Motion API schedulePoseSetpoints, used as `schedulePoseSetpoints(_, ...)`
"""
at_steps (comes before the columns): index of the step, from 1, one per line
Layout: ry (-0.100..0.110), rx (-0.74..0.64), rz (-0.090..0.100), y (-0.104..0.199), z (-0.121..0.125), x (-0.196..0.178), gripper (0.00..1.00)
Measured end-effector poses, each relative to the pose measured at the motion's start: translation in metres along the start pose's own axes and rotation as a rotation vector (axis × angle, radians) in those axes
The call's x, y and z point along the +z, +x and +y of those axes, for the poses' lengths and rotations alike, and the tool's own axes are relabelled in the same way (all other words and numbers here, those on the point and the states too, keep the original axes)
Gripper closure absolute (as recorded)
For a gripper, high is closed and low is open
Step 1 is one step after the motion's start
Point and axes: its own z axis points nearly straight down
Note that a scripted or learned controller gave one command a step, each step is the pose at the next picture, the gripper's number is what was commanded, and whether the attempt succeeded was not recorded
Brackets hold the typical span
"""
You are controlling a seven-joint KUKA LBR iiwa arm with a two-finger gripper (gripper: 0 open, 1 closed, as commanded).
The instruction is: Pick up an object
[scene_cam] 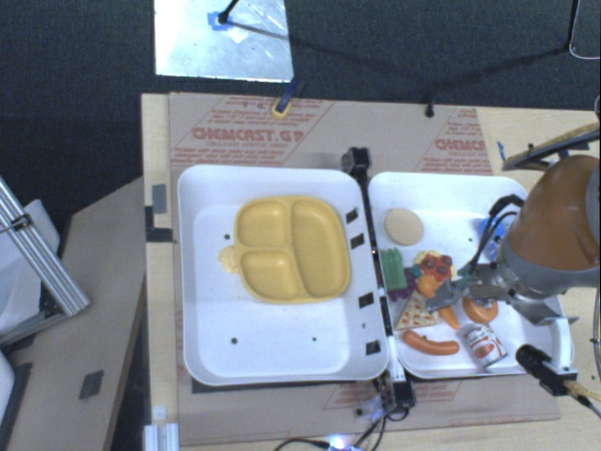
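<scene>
The gripper [449, 294], fingers state unclear, hovers low over toy food; the hot dog [431, 344] just below it looks light, smooth, best pinched mid-length.

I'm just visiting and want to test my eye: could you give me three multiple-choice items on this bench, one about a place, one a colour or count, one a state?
1. Where does the yellow tray lie?
A. left bin
B. right bin
C. floor

2. How many compartments has the tray?
A. two
B. three
C. five

3. How does the can rest?
A. stacked on the tray
B. hanging from the arm
C. on the right bin's floor

Answers: 1 A, it sits in the left bin. 2 B, ridges split it into three. 3 C, it rests near the sausage.
</scene>
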Motion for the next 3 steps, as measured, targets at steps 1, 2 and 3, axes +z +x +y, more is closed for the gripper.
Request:
schedulePoseSetpoints(1,-0.005,0.001,-0.002,0.005,0.010,0.051,0.00)
schedulePoseSetpoints(2,-0.010,0.001,0.000,0.005,0.013,0.055,0.00)
schedulePoseSetpoints(3,-0.025,0.001,-0.006,0.003,0.017,0.042,1.00)
